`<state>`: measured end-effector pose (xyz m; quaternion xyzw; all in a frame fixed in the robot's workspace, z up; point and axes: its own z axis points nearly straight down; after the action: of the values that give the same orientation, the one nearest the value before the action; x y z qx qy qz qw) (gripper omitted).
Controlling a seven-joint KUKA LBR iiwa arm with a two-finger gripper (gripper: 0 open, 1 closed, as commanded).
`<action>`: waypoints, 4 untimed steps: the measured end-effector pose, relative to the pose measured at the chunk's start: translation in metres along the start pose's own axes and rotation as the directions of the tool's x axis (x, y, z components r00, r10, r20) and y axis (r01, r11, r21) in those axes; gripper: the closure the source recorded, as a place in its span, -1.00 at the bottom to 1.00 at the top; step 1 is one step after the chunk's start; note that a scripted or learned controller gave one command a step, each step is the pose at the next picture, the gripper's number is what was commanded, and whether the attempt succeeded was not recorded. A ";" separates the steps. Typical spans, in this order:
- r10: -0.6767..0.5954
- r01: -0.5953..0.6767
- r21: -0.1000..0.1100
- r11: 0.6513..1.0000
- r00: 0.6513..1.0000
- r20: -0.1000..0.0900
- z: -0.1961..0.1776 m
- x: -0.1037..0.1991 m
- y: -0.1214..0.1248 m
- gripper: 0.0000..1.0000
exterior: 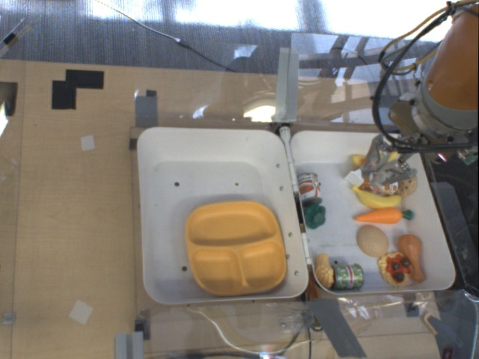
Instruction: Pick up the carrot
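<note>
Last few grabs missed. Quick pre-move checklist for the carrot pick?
1. Carrot in view, lying flat in the right bin: ok.
2. Carrot top free of cover: ok.
3. Claw over the carrot: not ok, it sits above the banana, just behind the carrot.
4. Room around the carrot: not ok, the banana and the egg lie close on either side.
5. Claw holding nothing: cannot tell.
6. Claw open wide enough: cannot tell.
</note>
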<state>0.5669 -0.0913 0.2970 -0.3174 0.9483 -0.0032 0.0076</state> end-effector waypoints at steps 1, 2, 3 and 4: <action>-0.286 0.286 -0.014 0.958 0.958 -0.005 0.113 0.006 0.023 1.00; -0.593 0.593 -0.011 0.805 0.805 -0.001 0.158 0.061 -0.049 1.00; -0.673 0.673 0.003 0.740 0.740 0.000 0.025 0.033 -0.043 1.00; -0.817 0.817 -0.009 0.576 0.577 0.004 0.048 0.005 -0.096 1.00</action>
<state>0.6212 -0.1706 0.2498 -0.7182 0.6959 -0.0018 0.0038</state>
